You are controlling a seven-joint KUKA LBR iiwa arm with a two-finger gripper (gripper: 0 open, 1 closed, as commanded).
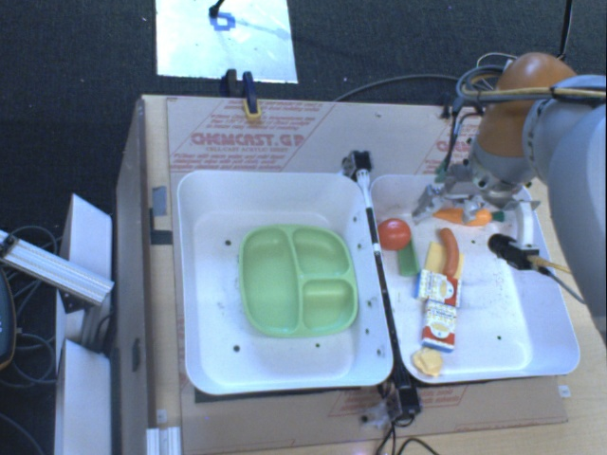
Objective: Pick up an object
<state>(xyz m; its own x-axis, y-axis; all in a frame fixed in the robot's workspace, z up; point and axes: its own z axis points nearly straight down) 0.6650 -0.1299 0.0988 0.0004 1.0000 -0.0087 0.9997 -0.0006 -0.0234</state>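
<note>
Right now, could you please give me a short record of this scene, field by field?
left bin: green divided plate
right bin: red tomato, green block, hot dog, red-and-white carton, yellow piece, orange carrot
gripper: at the right bin's far end, right beside the carrot
held: no object visibly grasped
</note>
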